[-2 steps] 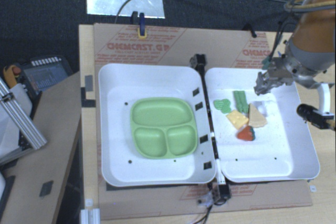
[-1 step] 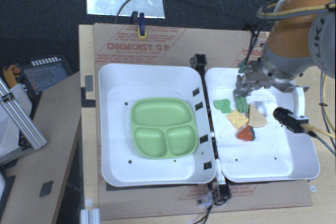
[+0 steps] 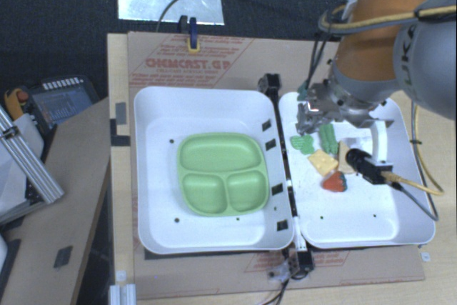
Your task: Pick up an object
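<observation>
Nearest, toward the right bin's [image 3: 371, 231] front edge, lies a red piece [image 3: 334, 183], just front-right of the gripper [image 3: 308, 119], whose finger state cannot be told.

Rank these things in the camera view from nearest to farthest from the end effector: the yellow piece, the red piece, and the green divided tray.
1. Yellow piece: right bin, just below the end effector.
2. Red piece: right bin, lower, toward the front.
3. Green divided tray: left bin, well to the left.
</observation>
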`<act>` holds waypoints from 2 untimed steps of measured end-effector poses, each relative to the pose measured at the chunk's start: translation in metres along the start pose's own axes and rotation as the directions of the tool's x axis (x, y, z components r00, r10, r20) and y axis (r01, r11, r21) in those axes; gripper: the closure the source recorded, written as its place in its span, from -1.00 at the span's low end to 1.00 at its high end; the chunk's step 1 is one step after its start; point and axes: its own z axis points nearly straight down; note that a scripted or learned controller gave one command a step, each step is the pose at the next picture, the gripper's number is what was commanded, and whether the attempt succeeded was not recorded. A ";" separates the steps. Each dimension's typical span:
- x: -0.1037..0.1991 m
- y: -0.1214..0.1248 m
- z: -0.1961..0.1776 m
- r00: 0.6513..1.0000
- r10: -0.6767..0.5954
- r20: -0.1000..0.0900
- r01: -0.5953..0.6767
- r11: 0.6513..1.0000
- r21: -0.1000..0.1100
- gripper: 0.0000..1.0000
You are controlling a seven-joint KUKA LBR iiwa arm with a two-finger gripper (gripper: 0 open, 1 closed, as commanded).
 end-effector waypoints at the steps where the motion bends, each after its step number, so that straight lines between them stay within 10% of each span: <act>1: 0.049 -0.004 0.000 1.000 0.000 0.000 0.000 1.000 0.000 1.00; 2: 0.101 -0.010 0.016 1.000 0.001 0.000 -0.001 1.000 0.002 1.00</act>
